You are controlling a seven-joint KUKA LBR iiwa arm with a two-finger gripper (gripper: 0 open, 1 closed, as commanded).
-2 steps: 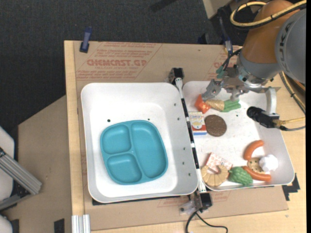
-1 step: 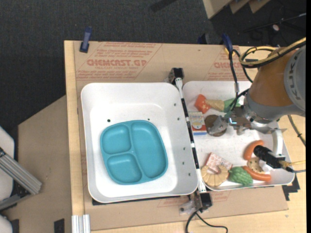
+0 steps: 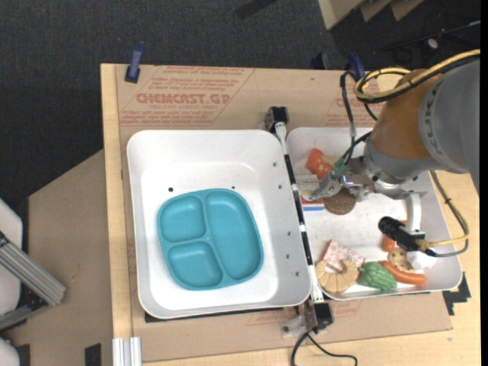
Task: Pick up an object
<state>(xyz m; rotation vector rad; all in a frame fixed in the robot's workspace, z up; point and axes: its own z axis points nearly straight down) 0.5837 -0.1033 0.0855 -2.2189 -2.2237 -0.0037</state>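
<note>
- Jaws: can't tell how they stand; gripper point(image 3: 338, 183) is low in the right bin point(image 3: 446, 218), near its left wall.
- Brown round thing point(image 3: 340, 203) just below gripper; touching or not, can't tell.
- Orange-red piece point(image 3: 316, 161) just left of gripper.
- Bin's near edge: biscuit-like item point(image 3: 338, 268), green veg point(image 3: 377, 276), orange bits point(image 3: 404, 269).
- Left bin point(image 3: 152, 158): 1 teal 3-section plate point(image 3: 210, 237).
</note>
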